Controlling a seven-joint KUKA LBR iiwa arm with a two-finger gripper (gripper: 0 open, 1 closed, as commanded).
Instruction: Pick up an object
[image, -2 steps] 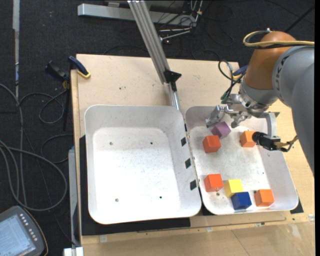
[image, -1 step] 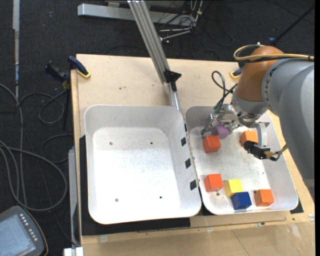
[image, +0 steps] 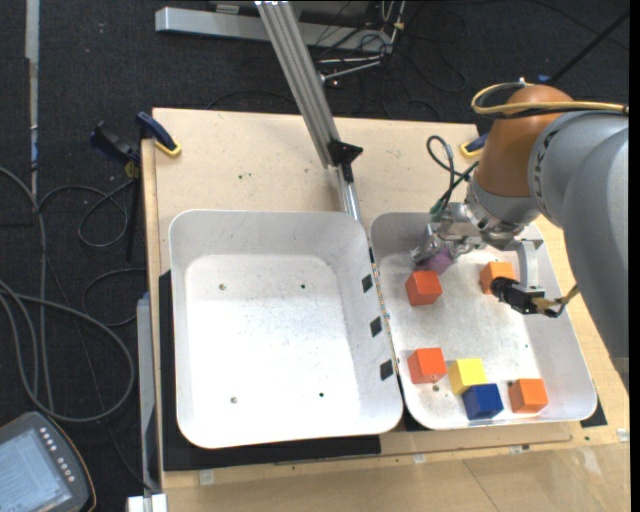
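**Gripper over purple block at far end of right bin; grasp not confirmed**

Where the gripper (image: 440, 243) meets the right bin (image: 560, 345), a small purple block (image: 437, 260) is seen directly at its tip, at the bin's far end. The block appears to be touching or partly tucked under the tool, but it cannot be established that it sits between the jaws; how far these stand apart cannot be told, as the wrist housing covers them. No hold is therefore recorded.

Just beside the purple block, on the near side, a red-orange cube (image: 424, 287) is noted, close but apart from it. A second orange cube (image: 497, 274) lies to the right, partly behind a black part of the tool. Well apart, along the bin's near edge, an orange cube (image: 428, 364), a yellow cube (image: 466, 374), a blue cube (image: 483, 401) and a further orange cube (image: 528, 395) are grouped.

The purple block is judged the likeliest target, lying all but under the tool, so little sideways travel would be called for. No long axis can be made out on it.
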